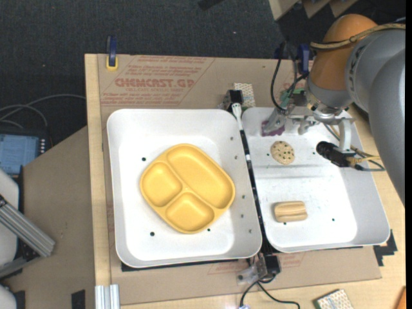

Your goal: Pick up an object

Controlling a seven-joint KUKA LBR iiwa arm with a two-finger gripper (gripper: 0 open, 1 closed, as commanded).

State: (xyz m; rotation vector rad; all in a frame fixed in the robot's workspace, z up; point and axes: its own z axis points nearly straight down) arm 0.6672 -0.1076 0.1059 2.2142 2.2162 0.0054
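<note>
Room is widest in the right bin (335,195), whose near and middle floor lies bare around a tan roll (290,211) that sits toward the near left, apart from the walls. A round cookie (282,152) lies farther back, just beside the raised wall the two bins share. The gripper (273,126) is low over the far left corner of this bin, near the cookie and apart from it, close to both the back rim and the shared wall. Whether it is open or closed cannot be told, and nothing can be seen held in it. The grey arm (380,63) crosses above the bin's far right corner.

The left bin (129,147) holds one yellow plate (187,187) with three compartments, turned at a slant in the middle, with a band of bare white floor on all sides. Both bins rest on a brown worktop (167,82), which shows a wide strip beyond their far rims.
</note>
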